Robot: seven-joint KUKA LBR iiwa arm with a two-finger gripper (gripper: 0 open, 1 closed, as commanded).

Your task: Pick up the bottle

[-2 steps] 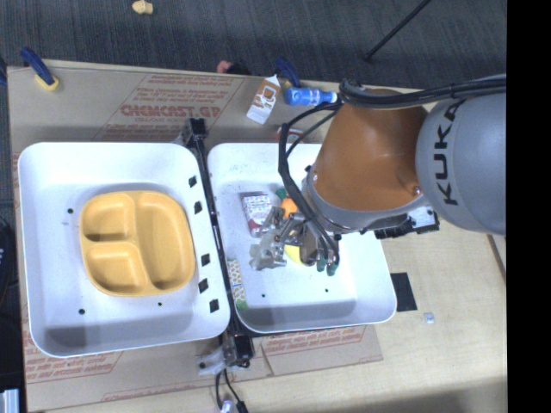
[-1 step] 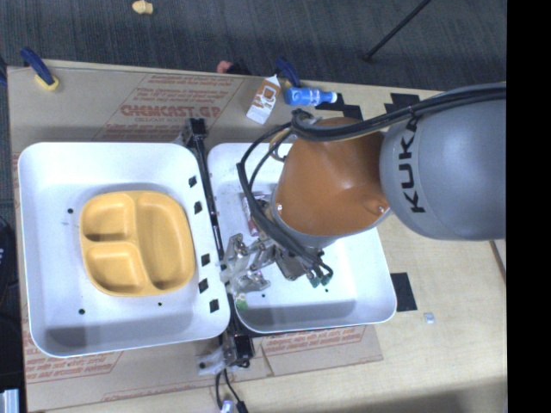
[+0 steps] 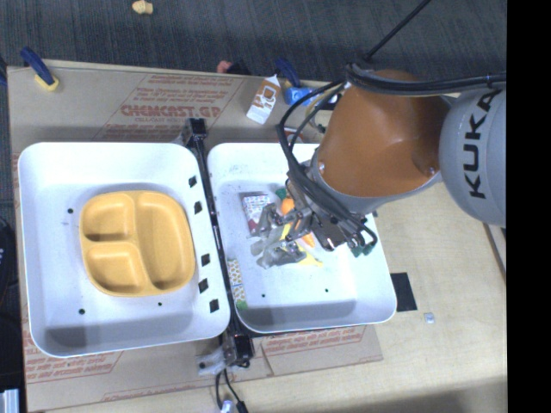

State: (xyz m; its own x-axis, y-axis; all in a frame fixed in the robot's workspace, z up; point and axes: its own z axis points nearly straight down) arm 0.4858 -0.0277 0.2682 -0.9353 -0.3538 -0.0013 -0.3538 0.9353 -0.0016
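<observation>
The arm [image 3: 387, 140] comes in from the right and its orange band covers the upper right part of the right bin [image 3: 362, 304]. The gripper [image 3: 291, 231] is low inside this bin, among a small pile of objects [image 3: 280, 226] near the bin's middle. I cannot tell if it is apart or together — the pile and the wrist hide that part. I also cannot make out the bottle as a separate thing; the pile is a mix of clear, red, orange and yellow pieces, too small and too tangled to name.

The right bin has bare white floor along its front edge and its left wall, so there is open room on these sides. The left bin [image 3: 43, 317] holds a yellow divided plate [image 3: 136, 241], lying flat a little left of centre, with free floor all around it. The two bins touch along their inner rims, where black clips [image 3: 200, 206] sit.
</observation>
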